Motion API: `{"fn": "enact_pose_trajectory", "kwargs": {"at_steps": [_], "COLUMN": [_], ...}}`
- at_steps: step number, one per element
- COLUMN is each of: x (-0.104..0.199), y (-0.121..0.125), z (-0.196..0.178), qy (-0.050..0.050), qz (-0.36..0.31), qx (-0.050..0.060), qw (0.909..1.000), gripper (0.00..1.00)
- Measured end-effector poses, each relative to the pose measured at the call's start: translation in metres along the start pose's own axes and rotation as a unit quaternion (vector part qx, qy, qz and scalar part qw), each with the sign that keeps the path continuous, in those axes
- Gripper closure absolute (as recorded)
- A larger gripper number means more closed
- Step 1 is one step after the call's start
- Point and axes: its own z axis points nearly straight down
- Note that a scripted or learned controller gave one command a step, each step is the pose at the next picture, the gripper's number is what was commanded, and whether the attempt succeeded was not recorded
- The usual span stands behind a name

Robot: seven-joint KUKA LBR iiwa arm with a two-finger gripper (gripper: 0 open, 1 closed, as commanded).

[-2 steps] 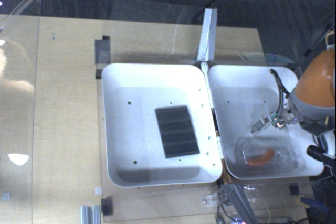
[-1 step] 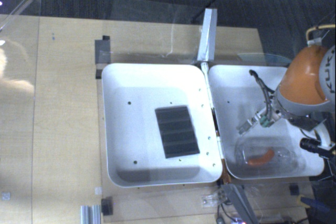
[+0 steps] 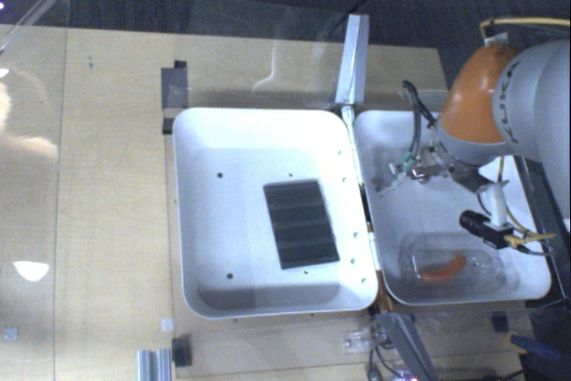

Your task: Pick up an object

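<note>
A dark ribbed rectangular pad (image 3: 302, 223) lies flat in the middle of the left bin (image 3: 196, 192). A clear plastic bottle with an orange item inside (image 3: 443, 266) lies on its side near the front of the right bin (image 3: 535, 281). My gripper (image 3: 401, 171) hangs over the upper left part of the right bin, close to the divider between the bins. It is behind and to the left of the bottle, apart from it. The arm's orange band (image 3: 477, 107) is above and to the right of it.
A black connector with cables (image 3: 484, 227) juts from the arm over the right bin, just above the bottle. A metal post (image 3: 353, 58) stands behind the joint between the bins. Wooden bench (image 3: 98, 192) spreads to the left.
</note>
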Motion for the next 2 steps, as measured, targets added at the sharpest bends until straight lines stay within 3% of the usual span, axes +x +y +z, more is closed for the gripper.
{"fn": "enact_pose_trajectory", "kwargs": {"at_steps": [1, 2], "x": [-0.022, -0.049], "y": [0.026, -0.077], "z": [0.001, -0.021], "qy": [-0.001, 0.0], "qz": [0.08, 0.134], "qx": [0.002, 0.004], "qw": [0.9968, 0.9909], "gripper": [0.0, 0.0]}}
